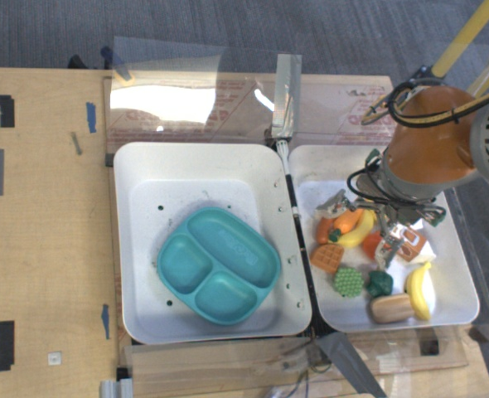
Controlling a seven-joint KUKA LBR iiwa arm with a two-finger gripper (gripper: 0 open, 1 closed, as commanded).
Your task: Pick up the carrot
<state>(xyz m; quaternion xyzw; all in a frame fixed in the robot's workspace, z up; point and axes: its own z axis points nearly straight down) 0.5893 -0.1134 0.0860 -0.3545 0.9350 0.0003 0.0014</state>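
Note:
The carrot (342, 222) is a small orange toy with a green end. It lies in the upper left of the right bin (456, 305), against a yellow banana-shaped piece (358, 230). My gripper (390, 237) hangs below the orange wrist band, low over the pile. It sits just right of the carrot and the yellow piece, above a red item (371, 248). Wrist and cables hide its tips. I see nothing held in it.
Other toy foods crowd the right bin: a waffle (327, 258), a light green bumpy piece (349, 282), a dark green piece (380, 283), a tan bread roll (391, 308) and a yellow fruit (421, 291). A teal divided plate (218, 262) lies in the left bin (137, 181).

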